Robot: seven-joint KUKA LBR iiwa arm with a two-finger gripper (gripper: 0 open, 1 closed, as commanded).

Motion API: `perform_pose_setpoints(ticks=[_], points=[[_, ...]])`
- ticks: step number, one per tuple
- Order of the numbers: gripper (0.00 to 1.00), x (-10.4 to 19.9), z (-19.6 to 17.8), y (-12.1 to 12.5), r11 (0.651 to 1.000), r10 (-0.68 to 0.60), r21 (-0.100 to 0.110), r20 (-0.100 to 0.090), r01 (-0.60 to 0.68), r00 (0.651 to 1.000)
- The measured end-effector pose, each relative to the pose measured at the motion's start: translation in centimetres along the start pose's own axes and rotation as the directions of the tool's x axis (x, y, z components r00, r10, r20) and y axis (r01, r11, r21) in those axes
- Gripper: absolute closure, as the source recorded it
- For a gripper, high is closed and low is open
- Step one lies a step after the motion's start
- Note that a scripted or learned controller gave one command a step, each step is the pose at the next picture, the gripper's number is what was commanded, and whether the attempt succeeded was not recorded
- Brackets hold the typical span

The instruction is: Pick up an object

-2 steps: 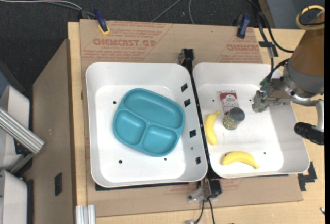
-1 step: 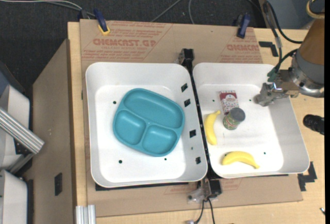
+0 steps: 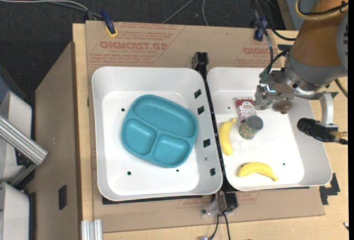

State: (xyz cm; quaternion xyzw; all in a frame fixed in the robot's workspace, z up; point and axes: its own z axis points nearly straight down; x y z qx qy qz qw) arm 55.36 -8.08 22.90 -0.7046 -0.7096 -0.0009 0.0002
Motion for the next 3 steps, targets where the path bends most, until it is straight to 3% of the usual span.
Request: perform_pose_setpoints(ticks=[1,3], points=[[1.00,5.7,-0.7,1.7,1.000,-0.001,-0.001,-0.001,0.001,1.000],[1.00,16.9,0.5,1.7,1.000,0.000,0.002,-0.001,0.000,1.000]])
